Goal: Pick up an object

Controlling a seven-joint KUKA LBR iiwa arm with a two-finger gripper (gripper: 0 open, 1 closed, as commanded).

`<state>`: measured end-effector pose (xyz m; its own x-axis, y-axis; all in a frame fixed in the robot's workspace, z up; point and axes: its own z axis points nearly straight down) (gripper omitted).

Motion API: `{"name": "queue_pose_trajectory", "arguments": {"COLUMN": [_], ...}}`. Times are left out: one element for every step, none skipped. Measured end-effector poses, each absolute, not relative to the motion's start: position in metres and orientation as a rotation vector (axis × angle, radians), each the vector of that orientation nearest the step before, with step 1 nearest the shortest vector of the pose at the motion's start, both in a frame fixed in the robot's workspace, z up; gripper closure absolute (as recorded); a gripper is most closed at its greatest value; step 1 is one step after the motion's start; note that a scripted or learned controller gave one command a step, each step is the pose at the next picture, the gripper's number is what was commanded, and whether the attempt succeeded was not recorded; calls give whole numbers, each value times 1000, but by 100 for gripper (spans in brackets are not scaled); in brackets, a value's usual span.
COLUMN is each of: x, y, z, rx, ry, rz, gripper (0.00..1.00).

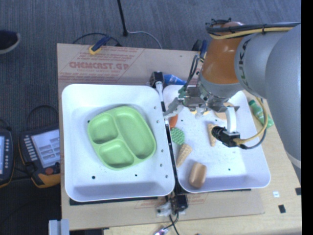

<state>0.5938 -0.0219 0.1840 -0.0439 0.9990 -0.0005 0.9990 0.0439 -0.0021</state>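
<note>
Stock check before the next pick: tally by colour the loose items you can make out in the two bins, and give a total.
Green: 3, the divided plate in the left bin, a ridged piece, and a piece at the right bin's far edge
Tan or brown: 3, a cone, a rounded block, a wedge
Blue: 1, an item at the back, partly hidden
Total: 7; the arm may hide more.

Smooth, glossy white plastic bins (73,180); a matt green plastic divided plate (122,137); a rough brown board (98,65) under them, upper left.
</note>
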Motion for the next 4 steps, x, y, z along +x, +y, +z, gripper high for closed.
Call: {"name": "queue_pose_trajectory", "arguments": {"x": [579,558,566,619], "y": [-53,-104,-152,-98], "z": [187,137,88,89], "rx": [-2025,-1787,-1210,-974], "ry": [-2436,-2583,-2907,-2998], "rz": [-12,3,-3,-4], "gripper": [0,0,0,0]}}
